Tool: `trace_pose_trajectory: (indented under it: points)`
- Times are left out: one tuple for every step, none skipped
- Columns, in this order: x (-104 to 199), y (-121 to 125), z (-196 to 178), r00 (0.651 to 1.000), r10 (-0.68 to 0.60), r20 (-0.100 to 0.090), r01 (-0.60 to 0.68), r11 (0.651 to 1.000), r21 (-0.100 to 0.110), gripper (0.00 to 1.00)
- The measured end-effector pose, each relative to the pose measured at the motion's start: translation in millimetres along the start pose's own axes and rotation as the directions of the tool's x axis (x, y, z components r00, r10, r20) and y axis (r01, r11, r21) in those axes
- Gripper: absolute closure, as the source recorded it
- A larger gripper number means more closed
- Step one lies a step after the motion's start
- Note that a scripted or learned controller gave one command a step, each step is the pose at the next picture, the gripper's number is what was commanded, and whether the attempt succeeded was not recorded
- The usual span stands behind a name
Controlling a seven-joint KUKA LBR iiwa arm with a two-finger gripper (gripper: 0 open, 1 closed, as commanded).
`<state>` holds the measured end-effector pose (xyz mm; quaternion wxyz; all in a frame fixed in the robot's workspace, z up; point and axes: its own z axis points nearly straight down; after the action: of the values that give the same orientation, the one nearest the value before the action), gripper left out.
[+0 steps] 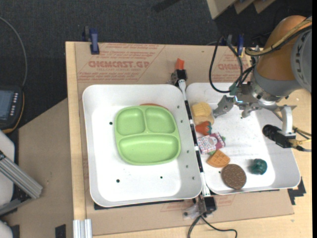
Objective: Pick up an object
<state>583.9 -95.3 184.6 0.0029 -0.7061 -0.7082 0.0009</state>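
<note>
Dark grey carpet floor (39, 14) around my brown cardboard-topped surface (133, 58), blue clamp (92, 39) on its edge, black cables (10, 29) nearby

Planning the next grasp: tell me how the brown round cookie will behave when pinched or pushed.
The cookie lies flat near the right bin's front edge, so it would probably slide rather than roll. Its low, disc-like shape likely gives fingers little edge to pinch. It looks like toy food, so probably stiff and light.

Setting: robotics lab. Evidence: plywood worktop (124, 58) with printed lettering, held by blue clamps (92, 39); 2 white bins (94, 133) fixed side by side; loose black cables (218, 68); industrial arm (287, 48) at right; dark carpet floor (39, 24); aluminium rail (17, 175) at left.
</note>
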Motion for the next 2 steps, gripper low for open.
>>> trace_pose_trajectory:
  points:
    - [3, 14, 100, 1.0, 0.002, 0.001, -0.002, 1.0, 0.0, 0.0]
    - [3, 16, 84, 1.0, 0.002, 0.004, -0.002, 1.0, -0.009, 1.0]
